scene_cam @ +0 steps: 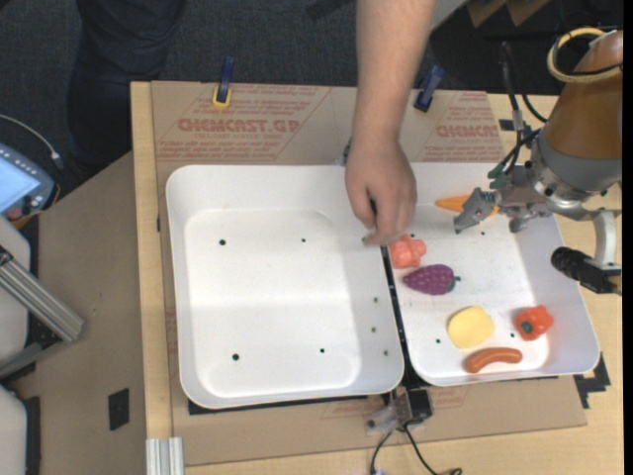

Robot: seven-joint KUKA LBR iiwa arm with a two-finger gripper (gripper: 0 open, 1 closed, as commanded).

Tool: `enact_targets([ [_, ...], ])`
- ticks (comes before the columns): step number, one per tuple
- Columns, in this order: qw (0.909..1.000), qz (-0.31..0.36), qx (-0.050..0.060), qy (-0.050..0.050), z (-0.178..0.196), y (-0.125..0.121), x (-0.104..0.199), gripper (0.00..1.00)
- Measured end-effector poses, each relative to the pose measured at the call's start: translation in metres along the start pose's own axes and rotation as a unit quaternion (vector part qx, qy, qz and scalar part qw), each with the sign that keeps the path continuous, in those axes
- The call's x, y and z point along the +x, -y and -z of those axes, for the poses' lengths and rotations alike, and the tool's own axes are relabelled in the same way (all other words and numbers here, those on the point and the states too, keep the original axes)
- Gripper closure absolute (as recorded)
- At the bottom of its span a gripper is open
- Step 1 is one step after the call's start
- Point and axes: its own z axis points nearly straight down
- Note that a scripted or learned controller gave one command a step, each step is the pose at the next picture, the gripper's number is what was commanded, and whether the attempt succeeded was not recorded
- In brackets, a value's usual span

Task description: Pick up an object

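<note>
Sausage (493, 359) in front, hand (381, 194) touching pink toy (406, 252)

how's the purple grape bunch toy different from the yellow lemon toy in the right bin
The purple grape bunch toy is dark and bumpy, while the yellow lemon toy is pale and smooth. The grape bunch lies elongated, pointing sideways, while the lemon looks rounder and blockier. The grape bunch lies just below the pink toy near the bin's left wall, while the lemon lies lower, just above the red sausage toy. Both rest loose in the right white bin.
</note>
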Motion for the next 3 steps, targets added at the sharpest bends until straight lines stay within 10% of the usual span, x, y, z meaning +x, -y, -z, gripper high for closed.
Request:
enact_targets([
  [2,1.0,0.002,0.004,-0.002,0.027,0.105,0.077,0.0],
  [3,1.0,0.0,0.002,-0.001,0.026,0.103,0.08,0.0],
])
